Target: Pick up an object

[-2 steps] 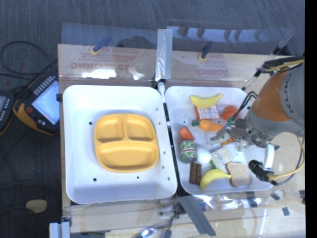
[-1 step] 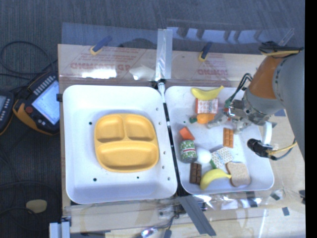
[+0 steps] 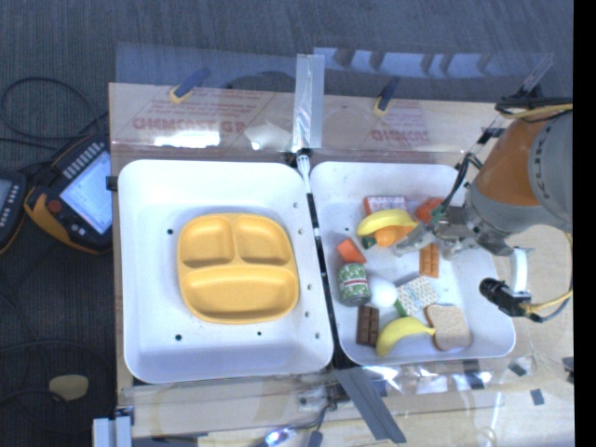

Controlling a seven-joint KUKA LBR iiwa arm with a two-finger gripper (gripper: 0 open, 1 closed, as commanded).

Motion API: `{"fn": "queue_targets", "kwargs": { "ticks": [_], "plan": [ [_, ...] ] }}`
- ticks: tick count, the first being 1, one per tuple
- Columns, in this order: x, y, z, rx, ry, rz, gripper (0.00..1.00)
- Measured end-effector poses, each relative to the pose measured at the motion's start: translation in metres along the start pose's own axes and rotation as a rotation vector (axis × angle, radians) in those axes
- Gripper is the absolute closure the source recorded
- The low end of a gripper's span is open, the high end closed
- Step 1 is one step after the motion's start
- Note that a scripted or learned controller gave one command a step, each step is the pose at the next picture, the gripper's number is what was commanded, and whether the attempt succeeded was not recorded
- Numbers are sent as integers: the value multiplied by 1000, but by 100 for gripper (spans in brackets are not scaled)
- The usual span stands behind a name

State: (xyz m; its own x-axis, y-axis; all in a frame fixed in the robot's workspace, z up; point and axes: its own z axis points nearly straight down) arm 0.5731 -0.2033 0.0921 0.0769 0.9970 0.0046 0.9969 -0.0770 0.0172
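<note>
Two white bins sit side by side on the bench. The left bin point(image 3: 140, 250) has a yellow plate point(image 3: 238, 266) with three parts in it. The right bin point(image 3: 484, 338) is full of toy food.

The arm point(image 3: 521, 170) comes in from the right, grey with an orange band. Its gripper point(image 3: 445, 229) is low over the top right part of the right bin. I cannot tell how it stands, because it is too small and dark to make out, and nothing shows in its grip.

Just left of the gripper is a banana point(image 3: 386, 221). It lies almost flat across the bin, long way left to right, with its ends curving down. An orange piece point(image 3: 417, 235) lies just beside the gripper, to its lower left, touching the banana's right end. Just below the gripper is an orange cracker point(image 3: 428, 261), long way up and down. A red and white packet point(image 3: 384, 203) sits up and to the left of the gripper, above the banana.

Farther left and lower is a small carrot piece point(image 3: 350, 250), and under it a green round thing point(image 3: 353, 284). A white ball point(image 3: 383, 293) and a checked square point(image 3: 417, 294) lie below the gripper. Well below it are a chocolate bar point(image 3: 368, 325), standing long way up and down, a second banana point(image 3: 402, 331) pointing up to the right, and a slice of bread point(image 3: 451, 326).
</note>
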Motion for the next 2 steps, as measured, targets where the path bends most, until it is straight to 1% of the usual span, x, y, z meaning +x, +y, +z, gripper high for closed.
{"fn": "queue_targets", "kwargs": {
  "ticks": [1,2],
  "plan": [
    [-2,-1,-8,2,-5,0,100],
    [62,23,-140,19,-8,39,100]
  ]
}}
